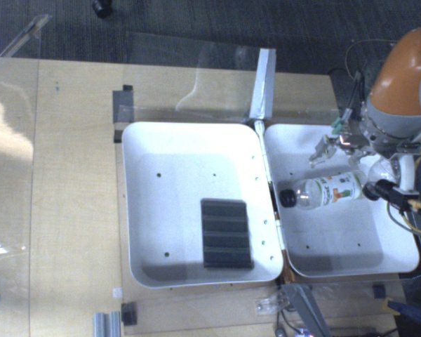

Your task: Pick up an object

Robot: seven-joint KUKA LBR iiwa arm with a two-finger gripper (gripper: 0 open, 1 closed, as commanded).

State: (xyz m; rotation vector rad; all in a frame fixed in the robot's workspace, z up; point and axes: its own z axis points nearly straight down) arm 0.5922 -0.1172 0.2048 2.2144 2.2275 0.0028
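Clear plastic catches the light in the right-hand bin (407,258), where a small bottle (328,190) lies on its side on the white floor. Its black cap (288,198) points toward the wall shared with the other bin, and a printed label with a touch of green wraps its middle. The bottle's far end lies close against the white and black hardware at the arm's wrist, though I cannot make out whether anything there touches it. Just above the bottle, toward the bin's back wall, the gripper (331,144) reaches in from the right, a thin metallic tip slanting down to the left; from where I stand I cannot tell whether it is spread or closed, and nothing is visibly caught in it. Behind it rises the arm (405,76), grey with a big orange dome, with cables looping around it. In the left bin (137,188) a flat black ribbed block (226,234) lies near the front wall, well apart from the bottle. Both bins sit side by side on a pale wooden bench (56,188), and a narrow metal strip (262,83) stands behind the seam between them. A clear sheet (10,153) covers the bench's left side, throwing back a soft glare.
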